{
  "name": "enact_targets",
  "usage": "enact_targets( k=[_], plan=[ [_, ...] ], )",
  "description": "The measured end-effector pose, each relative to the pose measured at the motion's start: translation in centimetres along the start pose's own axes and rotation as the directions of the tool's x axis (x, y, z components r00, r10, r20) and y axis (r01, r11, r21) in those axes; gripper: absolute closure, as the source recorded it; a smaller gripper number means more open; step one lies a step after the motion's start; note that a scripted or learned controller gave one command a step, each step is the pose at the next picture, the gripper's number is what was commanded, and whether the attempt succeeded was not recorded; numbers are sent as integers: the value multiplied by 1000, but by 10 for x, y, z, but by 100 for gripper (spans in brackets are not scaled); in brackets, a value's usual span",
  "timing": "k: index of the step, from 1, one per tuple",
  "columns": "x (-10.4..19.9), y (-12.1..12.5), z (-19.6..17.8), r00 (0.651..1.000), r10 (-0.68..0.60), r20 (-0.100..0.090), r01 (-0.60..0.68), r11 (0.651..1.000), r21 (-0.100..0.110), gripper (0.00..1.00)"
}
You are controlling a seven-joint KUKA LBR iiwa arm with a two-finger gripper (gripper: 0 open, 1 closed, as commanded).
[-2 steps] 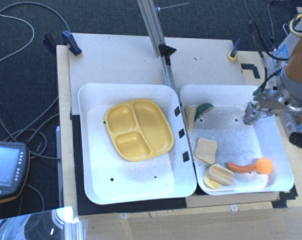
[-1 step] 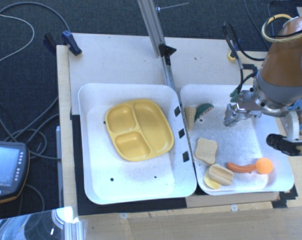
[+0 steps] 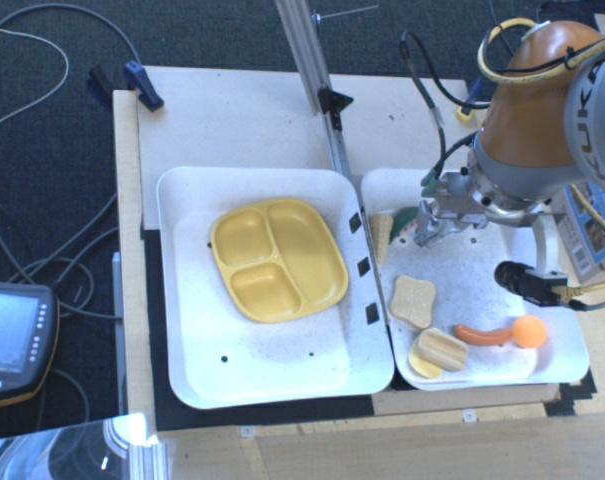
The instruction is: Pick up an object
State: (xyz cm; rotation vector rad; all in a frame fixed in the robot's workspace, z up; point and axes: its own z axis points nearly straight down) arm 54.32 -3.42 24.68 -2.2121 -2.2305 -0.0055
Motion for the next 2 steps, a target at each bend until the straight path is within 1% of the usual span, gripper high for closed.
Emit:
enact_targets(
  k=[1, 2],
  plan=[
    [54, 12, 5, 1000, 1, 0, -1, 1000, 1, 100],
    [104, 19, 13, 1000, 2, 1, -2, 1000, 2, 100]
  ],
)
